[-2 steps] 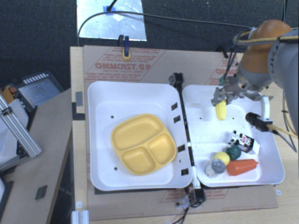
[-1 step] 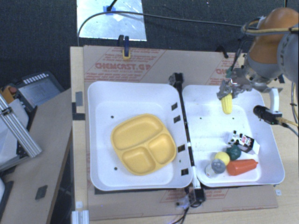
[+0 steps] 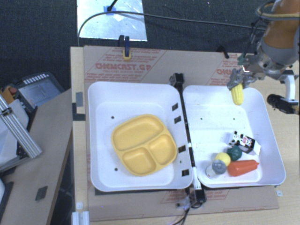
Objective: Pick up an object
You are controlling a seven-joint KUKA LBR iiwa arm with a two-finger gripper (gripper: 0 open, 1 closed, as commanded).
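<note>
Dark carpet is showing around a tabletop (image 3: 61, 121) that is carrying a cardboard sheet (image 3: 140, 64) and two shallow white bins side by side. Toward the tabletop's left edge, some grey equipment (image 3: 33, 90) and a metal rail (image 3: 18, 130) are lying off to the side. Next comes the left bin (image 3: 101, 97), which is holding a yellow divided plate (image 3: 143, 144) lying flat near its middle. Past the black clips joining the two, the right bin (image 3: 206, 107) is keeping a small cluster in its near right corner: a black-and-white toy (image 3: 244, 142), a dark green piece (image 3: 234, 152), a yellow ball (image 3: 223, 159), a grey round piece (image 3: 218, 166) and an orange carrot (image 3: 242, 168), all touching or just beside one another. Over that bin's far right corner, the tool (image 3: 240, 81) is pinching the top of a yellow corn cob (image 3: 237, 94), which is hanging upright and appearing to be clear of the bin floor. Judging from this, the grasp is made and the lifting step is under way; the next move is calling for a steady rise without loosening the pinch, since the cob is being held only by its upper end and could slip.
</note>
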